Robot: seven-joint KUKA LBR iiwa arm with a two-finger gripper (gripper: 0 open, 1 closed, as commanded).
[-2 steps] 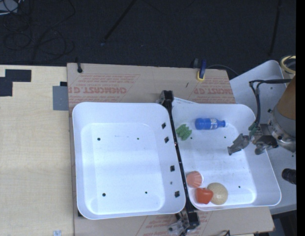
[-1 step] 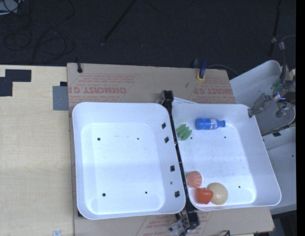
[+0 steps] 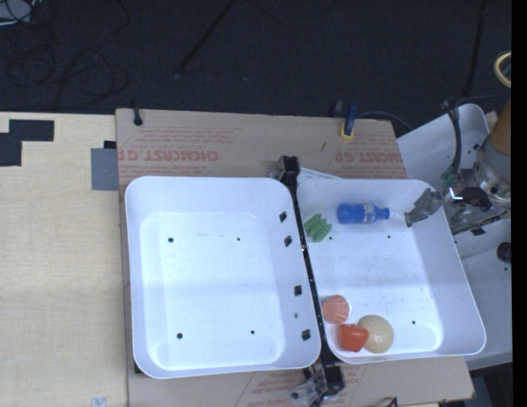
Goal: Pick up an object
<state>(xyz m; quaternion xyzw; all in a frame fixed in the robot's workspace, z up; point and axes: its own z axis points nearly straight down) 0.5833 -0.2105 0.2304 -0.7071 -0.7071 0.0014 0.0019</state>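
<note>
The blue bottle [image 3: 361, 214] lies on its side at the far end of the right bin [image 3: 433, 308], well apart from the green piece [image 3: 317, 226] to its left and from the orange, red and tan items clustered at the near edge. The gripper [image 3: 434, 203] hangs over the bin's far right edge, near the bottle; whether its jaws are parted or closed I cannot tell. A clean pick probably means moving left, centring over the bottle's body with the fingers across its short width, then descending straight.

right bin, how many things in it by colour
blue: 1, the bottle
green: 1, the leafy piece
orange-pink: 1, the round piece
red: 1, the red piece
beige: 1, the ball
total: 5
</note>
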